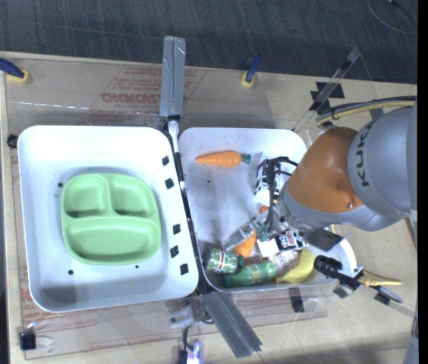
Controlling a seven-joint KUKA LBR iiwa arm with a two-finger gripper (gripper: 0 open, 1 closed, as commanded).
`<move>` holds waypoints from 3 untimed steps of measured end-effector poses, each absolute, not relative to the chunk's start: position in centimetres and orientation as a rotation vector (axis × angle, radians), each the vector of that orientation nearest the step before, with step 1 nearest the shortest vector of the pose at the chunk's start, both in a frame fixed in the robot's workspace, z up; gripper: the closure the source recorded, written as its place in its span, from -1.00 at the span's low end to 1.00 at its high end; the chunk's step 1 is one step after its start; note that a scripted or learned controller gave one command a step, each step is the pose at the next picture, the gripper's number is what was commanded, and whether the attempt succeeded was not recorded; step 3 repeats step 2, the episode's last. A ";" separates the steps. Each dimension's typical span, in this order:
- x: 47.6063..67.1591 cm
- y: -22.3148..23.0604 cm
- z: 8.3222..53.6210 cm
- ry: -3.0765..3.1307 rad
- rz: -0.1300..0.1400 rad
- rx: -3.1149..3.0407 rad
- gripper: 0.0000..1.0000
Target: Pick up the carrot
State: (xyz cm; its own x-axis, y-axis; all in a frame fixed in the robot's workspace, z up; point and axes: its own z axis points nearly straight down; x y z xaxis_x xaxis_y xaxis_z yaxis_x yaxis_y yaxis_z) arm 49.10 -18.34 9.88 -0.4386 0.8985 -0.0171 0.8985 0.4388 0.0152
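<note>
KUKA-lettered arm point(366, 169), carrot point(218, 158) in right bin point(221, 139), green tray point(110, 218)

Two white bins: left bin point(39, 226) at nine o'clock, right bin point(214, 203) at three. One green tray point(110, 217). Two carrots: whole carrot point(218, 158) at twelve, second carrot point(245, 244) lower. One green bottle point(253, 274), one banana point(300, 268) at six.

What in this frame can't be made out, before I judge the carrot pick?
- Gripper: in the camera view, the wrist and cables hide its fingers; whether they are open or shut cannot be told.
- Orange piece by the gripper: partly hidden, too small to identify.
- Pile at the right bin's near edge: items overlap; labels blurred.
- Carrot: plain, lying apart near the far wall.
</note>
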 end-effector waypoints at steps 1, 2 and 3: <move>49.3 -18.4 11.0 2.645 0.005 1.645 1.00; 47.8 -14.1 19.6 2.745 0.000 1.527 1.00; 47.8 -14.1 19.6 2.745 0.000 1.527 1.00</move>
